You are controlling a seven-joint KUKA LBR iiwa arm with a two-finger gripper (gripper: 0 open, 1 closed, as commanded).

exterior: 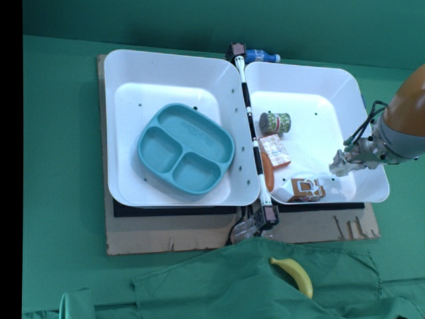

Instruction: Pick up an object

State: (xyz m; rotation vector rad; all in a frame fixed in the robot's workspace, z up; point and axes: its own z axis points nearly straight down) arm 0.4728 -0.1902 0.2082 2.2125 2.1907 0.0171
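A: Where is the arm [406,121] sitting right now?

B: It is reaching in from the right edge of the frame, orange band uppermost, the grey wrist angling down and to the left. The gripper [339,163] is hanging over the right rim of the right bin [312,78], low on that side.

A: Are the fingers wide or narrow?

B: I cannot tell; they are showing as a pale blur, and nothing is visibly sitting between them.

A: And the things to pick?

B: They are crowding the left and lower part of that bin. A small green can [275,122] is lying near the divider, a flat packet [274,151] is resting just below it, an orange piece [268,174] is lying along the left wall, and a brown-and-white carton [307,189] is sitting at the bottom edge, nearest the gripper but apart from it.

A: Any room for moving?

B: The middle and upper right of that bin are showing bare white floor. The left bin [133,72] is carrying a teal divided tray [186,149], tilted diagonally. A banana [294,275] is lying on green cloth [219,284] at the bottom of the frame, and a blue bottle [260,56] is lying outside the top rims, on the desk [60,145].
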